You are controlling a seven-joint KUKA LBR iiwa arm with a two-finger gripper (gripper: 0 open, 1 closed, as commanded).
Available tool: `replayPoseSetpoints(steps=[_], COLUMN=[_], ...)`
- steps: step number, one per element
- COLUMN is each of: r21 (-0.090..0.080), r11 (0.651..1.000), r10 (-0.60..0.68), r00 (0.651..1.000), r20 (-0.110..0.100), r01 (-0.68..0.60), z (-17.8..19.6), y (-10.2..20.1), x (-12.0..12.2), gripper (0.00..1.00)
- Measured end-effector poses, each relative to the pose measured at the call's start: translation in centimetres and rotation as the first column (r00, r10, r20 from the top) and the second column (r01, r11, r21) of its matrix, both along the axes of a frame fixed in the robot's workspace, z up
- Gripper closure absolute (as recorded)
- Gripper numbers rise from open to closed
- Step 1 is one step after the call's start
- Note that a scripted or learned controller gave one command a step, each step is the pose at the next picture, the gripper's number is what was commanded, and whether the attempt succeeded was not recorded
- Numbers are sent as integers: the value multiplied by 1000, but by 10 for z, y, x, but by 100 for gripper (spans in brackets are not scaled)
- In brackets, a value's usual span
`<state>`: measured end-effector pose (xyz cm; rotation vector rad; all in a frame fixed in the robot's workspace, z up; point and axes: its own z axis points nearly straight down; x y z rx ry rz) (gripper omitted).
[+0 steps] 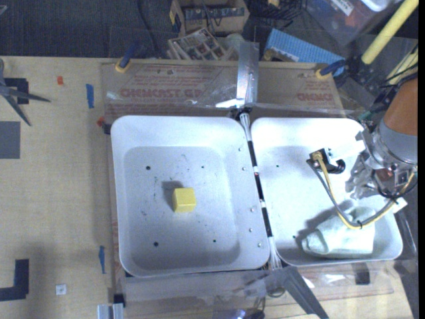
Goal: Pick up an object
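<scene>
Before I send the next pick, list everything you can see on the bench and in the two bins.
yellow block: 1, yellow, middle of the left bin.
pale cloth-like object: 1, whitish green, near corner of the right bin.
left bin: 1, white.
right bin: 1, white, touching the left bin.
clamps: 2, blue and yellow, far edge of the bench.
arm: 1, grey with orange band, over the right bin's right edge.
gripper: 1, above the cloth-like object, a yellow cable looping from it.
</scene>
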<state>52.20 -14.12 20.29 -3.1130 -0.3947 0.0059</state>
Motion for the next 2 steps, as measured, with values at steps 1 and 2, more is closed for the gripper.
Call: replayPoseSetpoints(steps=[1, 2], r21=[-3, -1], r11=[994, 999], r10=[105, -51], r00=[994, 999], r20=[4, 0], r01=[-105, 51], z=[47, 19], y=[10, 11], x=[-9, -38], gripper=[100, 100])
